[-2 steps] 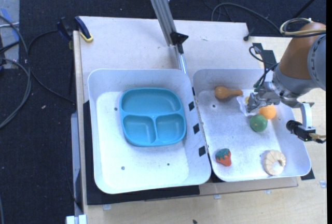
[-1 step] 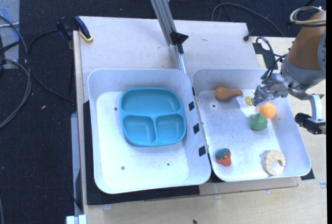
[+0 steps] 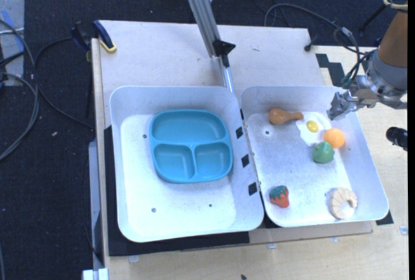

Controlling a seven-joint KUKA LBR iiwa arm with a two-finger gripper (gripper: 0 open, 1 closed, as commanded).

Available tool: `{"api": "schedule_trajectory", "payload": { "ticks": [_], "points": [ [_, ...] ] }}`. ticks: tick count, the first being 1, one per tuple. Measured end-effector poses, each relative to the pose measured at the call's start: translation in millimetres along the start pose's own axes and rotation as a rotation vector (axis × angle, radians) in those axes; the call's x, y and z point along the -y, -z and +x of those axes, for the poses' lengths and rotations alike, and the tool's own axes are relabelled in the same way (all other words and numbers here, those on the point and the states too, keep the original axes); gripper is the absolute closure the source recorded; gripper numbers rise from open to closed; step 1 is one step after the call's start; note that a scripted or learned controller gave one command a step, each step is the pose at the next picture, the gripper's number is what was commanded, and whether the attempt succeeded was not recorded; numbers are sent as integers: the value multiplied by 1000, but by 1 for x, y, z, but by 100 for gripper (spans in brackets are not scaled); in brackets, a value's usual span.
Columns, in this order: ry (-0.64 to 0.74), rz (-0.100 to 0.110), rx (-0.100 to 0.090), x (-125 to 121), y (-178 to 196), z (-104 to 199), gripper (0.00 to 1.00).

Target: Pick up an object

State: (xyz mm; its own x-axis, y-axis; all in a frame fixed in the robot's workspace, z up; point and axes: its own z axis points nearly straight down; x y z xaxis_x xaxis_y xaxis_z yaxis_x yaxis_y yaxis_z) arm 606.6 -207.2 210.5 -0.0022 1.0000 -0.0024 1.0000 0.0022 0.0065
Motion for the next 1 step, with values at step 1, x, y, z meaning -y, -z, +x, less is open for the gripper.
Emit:
{"api": "schedule_trajectory", "payload": {
  "ticks": [1],
  "points": [
    [2, 1, 0, 0, 48, 9, 100]
  ]
}}
